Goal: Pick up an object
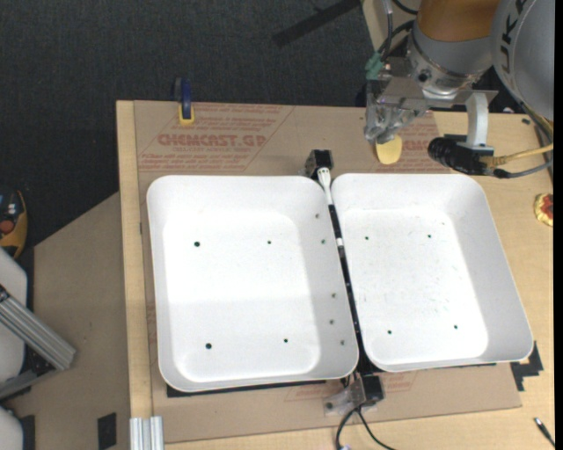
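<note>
Reaching in over the two shallow white plastic bins, my grey arm with its orange band hangs beyond the right bin; my two-finger gripper pinches a small pale-yellow lump.

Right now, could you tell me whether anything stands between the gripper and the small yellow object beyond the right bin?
Nothing visible does. The gripper is directly over the yellow object, which sits on the brown board just beyond the far rim of the right bin. Whether the fingers touch it, I cannot tell.
</note>
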You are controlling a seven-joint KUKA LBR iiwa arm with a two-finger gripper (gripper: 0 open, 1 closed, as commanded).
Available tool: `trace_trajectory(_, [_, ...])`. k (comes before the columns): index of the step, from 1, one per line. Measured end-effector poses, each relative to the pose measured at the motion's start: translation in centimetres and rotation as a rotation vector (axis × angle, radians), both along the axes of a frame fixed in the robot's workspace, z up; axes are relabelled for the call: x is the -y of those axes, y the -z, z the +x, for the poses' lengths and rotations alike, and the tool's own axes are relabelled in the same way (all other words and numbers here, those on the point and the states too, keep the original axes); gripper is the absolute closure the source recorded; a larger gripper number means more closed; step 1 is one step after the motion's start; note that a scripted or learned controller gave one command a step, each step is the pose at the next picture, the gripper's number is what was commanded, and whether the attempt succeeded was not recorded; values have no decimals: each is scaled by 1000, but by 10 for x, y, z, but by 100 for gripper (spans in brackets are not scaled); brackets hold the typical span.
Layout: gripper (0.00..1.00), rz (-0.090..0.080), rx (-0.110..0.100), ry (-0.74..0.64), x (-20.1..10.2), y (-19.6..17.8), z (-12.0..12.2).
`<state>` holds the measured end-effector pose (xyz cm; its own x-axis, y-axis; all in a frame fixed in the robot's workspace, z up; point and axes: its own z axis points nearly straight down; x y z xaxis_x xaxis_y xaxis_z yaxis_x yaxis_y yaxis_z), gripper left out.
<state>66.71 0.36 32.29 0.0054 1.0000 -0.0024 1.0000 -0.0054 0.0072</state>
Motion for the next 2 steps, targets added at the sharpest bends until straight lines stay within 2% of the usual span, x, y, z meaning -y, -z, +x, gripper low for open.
trace_trajectory(1, [100,8,-5,-20,-164,14,-7])
trace_trajectory(2, [100,3,-15,-12,-226,93,-3])
